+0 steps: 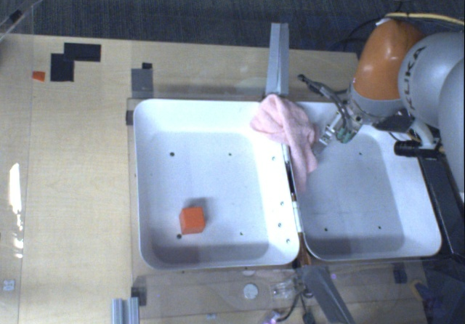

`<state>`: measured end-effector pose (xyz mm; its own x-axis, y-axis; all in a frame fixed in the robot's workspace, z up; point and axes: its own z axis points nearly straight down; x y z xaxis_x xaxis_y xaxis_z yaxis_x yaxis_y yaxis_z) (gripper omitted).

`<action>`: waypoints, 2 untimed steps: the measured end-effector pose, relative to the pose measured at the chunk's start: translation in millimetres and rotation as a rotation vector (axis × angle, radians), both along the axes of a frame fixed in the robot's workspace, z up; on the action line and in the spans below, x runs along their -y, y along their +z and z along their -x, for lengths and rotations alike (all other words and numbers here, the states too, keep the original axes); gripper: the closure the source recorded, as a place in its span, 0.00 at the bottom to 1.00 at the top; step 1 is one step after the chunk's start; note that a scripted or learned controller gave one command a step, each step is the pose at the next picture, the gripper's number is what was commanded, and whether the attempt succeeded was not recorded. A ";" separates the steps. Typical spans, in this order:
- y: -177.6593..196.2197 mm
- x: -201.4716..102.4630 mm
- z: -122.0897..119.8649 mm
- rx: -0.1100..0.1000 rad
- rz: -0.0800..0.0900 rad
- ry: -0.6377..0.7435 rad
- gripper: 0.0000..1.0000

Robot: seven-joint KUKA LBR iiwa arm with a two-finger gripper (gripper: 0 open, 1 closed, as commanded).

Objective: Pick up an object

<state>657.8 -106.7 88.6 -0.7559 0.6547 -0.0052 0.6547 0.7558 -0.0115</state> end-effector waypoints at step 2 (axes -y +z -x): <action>13.6 -6.6 -3.2 0.008 -0.008 0.007 0.00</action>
